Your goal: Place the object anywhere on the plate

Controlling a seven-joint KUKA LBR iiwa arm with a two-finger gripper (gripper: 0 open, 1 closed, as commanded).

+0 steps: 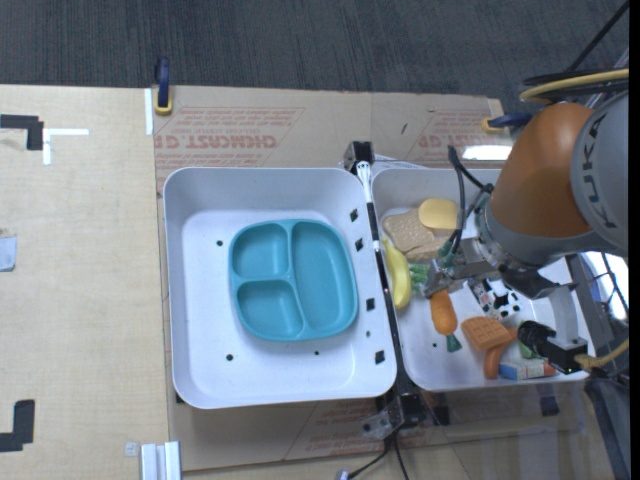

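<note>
A blue three-compartment plate lies in the middle of the left bin with nothing on it. My gripper hangs low over the right bin, among the toy foods. It is just right of a yellow banana and directly above the top of an orange carrot. A tan bread slice and a yellow round piece lie behind it. The wrist hides what lies directly under the gripper.
An orange waffle-like piece, a small orange stick and other small items crowd the right bin's front right. The bins' shared wall runs between the gripper and the plate. The arm's orange band looms over the right bin.
</note>
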